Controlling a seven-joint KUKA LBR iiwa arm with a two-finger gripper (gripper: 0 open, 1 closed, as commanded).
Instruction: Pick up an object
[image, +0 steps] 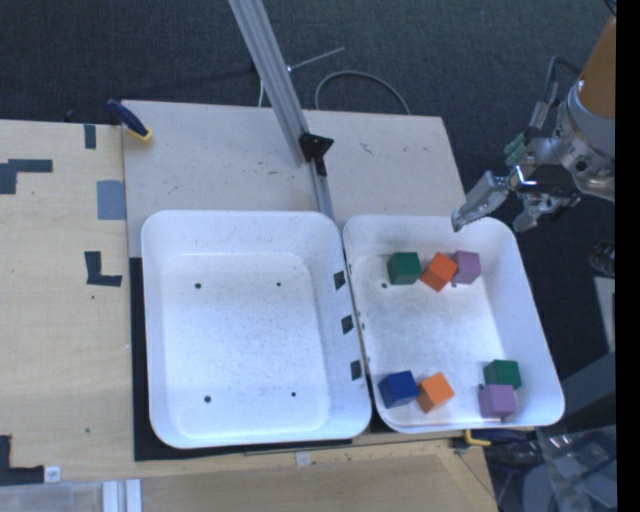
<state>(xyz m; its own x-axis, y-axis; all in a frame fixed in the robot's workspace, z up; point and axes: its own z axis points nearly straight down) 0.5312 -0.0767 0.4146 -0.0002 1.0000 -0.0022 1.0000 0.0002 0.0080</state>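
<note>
Left white bin (240, 340) beside right white bin (520, 300), the latter holding seven blocks. Gripper (497, 205) above the right bin's upper right corner, fingers spread, nothing between them. Green block (404, 268), orange block (439, 271) and purple block (467, 265) in a row near the far wall; blue (398, 388), orange (434, 391), green (502, 373) and purple (497, 400) blocks along the near wall.
</note>
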